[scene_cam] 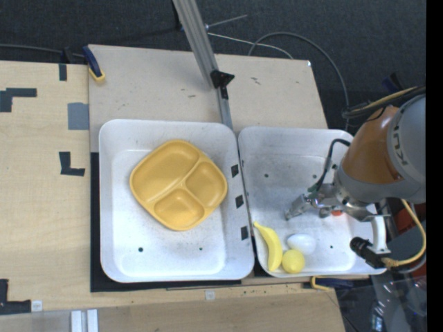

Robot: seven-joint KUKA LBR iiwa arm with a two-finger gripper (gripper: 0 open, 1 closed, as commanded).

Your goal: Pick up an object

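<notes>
Inside right bin (277, 151): banana (270, 246); lemon (293, 261); egg (301, 242).

- Gripper (296, 210): bare metal, dull shine.
- Just below it, egg (301, 242): smooth, matt white.
- Beside the egg, banana (270, 245) and lemon (293, 261): glossy plastic look.
- Far left of it, yellow tray (178, 184): smooth plastic, slight sheen.
- Bins (118, 185): white, scuffed and speckled.
- Bench (41, 164): pale matt wood.

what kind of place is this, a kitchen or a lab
Likely a robot lab bench, not a kitchen: a grey arm reaches over two white bins, holding a toy-like banana and a yellow divided plate.
</notes>
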